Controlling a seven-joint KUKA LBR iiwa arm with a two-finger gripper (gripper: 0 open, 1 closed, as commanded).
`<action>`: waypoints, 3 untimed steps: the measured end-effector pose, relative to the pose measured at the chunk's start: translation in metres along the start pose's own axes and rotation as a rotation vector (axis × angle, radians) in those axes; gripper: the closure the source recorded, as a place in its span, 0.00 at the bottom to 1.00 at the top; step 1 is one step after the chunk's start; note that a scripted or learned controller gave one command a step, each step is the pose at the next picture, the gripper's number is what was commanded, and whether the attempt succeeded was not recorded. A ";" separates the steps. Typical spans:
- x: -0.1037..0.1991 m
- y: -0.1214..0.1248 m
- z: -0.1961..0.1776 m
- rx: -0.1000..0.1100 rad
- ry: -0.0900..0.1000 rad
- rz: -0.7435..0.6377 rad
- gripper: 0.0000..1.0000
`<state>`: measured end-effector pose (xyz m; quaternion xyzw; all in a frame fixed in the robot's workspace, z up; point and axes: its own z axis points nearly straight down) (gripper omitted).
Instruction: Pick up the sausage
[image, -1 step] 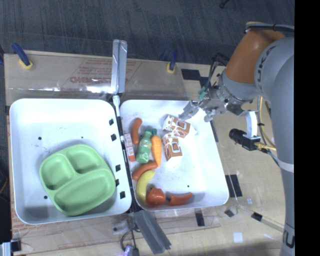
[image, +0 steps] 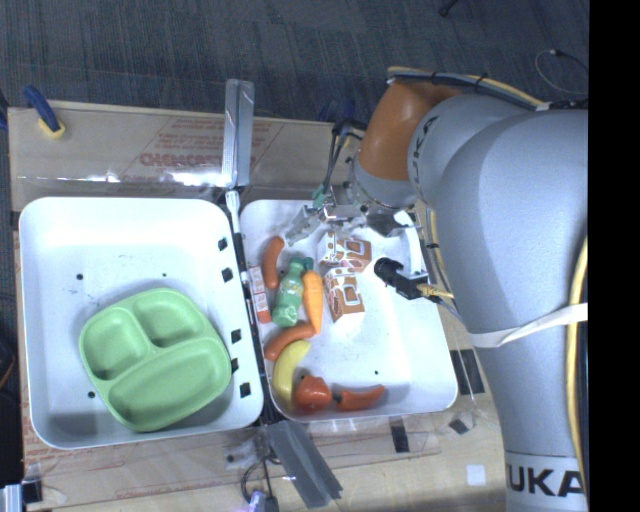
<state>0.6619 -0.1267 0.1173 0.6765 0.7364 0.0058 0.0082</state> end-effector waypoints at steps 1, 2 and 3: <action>0.034 -0.001 0.022 0.016 0.004 -0.043 0.00; 0.106 0.006 -0.076 0.018 0.006 -0.314 0.00; 0.131 -0.066 -0.076 0.021 0.010 -0.596 0.00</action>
